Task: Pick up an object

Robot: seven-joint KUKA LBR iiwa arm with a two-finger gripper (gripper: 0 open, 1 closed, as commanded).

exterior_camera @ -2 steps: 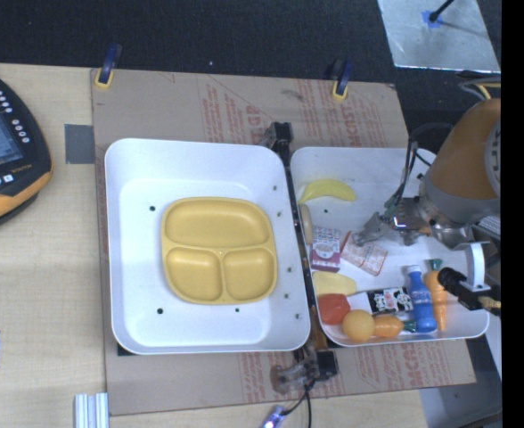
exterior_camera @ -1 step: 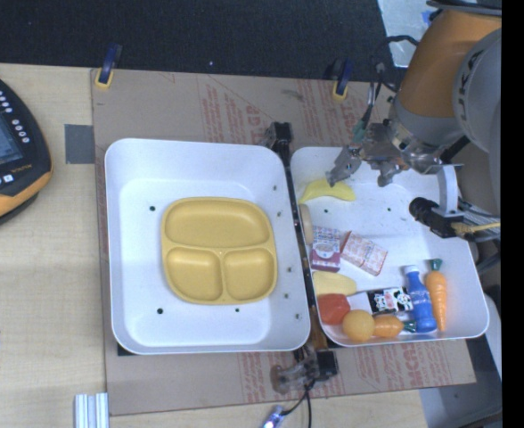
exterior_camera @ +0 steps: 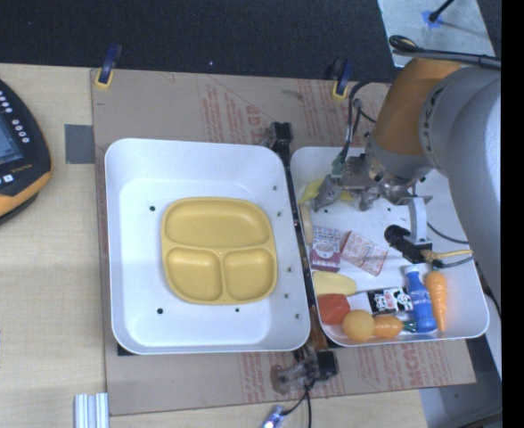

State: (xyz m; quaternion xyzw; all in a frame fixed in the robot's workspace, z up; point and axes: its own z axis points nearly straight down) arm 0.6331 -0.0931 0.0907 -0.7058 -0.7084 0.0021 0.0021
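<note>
The grey two-finger gripper [exterior_camera: 356,188] hangs low over the upper part of the right shallow white bin [exterior_camera: 476,328]; whether its jaws are apart, I cannot tell. Candidate objects cluster lower right: a red-and-white packet [exterior_camera: 326,248], a blue tube [exterior_camera: 420,301], an orange carrot [exterior_camera: 437,298]. Best to centre over one isolated piece before descending

Arm reached in from the right
The grey, orange-banded arm [exterior_camera: 440,114] stood above and right of its metal two-finger gripper [exterior_camera: 344,190].
</note>
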